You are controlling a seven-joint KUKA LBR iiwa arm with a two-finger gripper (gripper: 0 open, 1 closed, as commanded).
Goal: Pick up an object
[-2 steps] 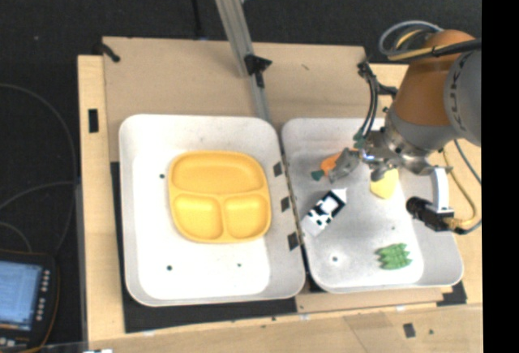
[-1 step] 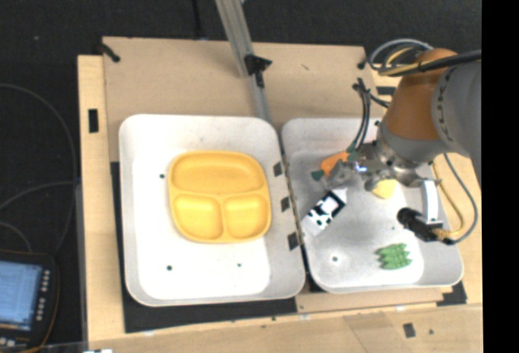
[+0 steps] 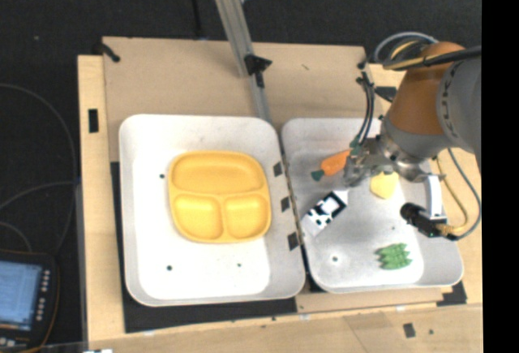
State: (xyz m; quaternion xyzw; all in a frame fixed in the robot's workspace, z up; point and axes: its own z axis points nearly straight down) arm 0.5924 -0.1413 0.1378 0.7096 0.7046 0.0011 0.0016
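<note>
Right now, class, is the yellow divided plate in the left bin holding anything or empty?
Empty. The yellow divided plate lies flat in the left bin, and all three of its compartments show only bare yellow surface.

The surface is a pale tan board set on a dark floor. Two shallow white bins lie on it side by side, their inner edges nearly touching along a seam with small dark clips. The left bin sits toward the middle of the board; the right bin reaches close to its right end. A slanted metal rail rises from the far side of the board, behind the seam
</note>
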